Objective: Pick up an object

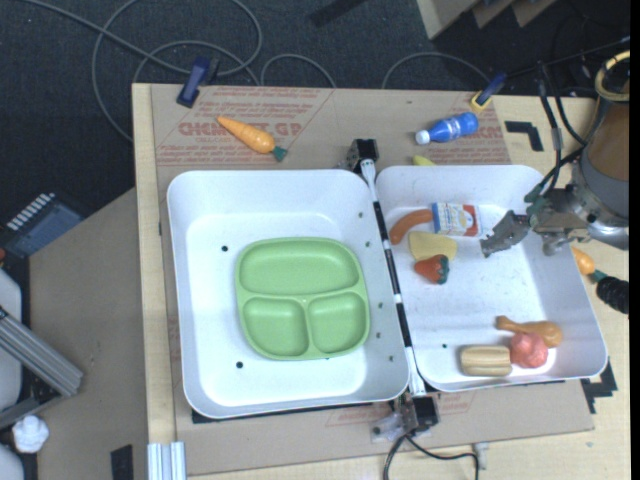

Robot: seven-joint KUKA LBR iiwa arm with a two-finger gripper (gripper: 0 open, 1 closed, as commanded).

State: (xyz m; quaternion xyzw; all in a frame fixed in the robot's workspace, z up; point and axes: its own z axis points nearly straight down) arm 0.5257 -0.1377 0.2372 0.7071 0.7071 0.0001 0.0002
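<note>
Nearest the lens, a tan bread roll [486, 360] is seen lying by the front wall of the right bin [560, 298], touching a pink chicken drumstick [530, 344]. Further left, a green divided plate [301, 297] is laid in the left bin [200, 268]. An orange carrot [249, 133] is found on the worktop [160, 148] behind that bin. Within the right bin, a sausage [402, 224], a yellow wedge [433, 245] and a red strawberry [431, 267] (all close together) are grouped beside a small labelled bottle [455, 217]. A blue bottle [447, 128] lies behind this bin. Over the right bin, the hand [503, 234] is held with fingers spread, gripping nothing, just right of the labelled bottle.
</note>
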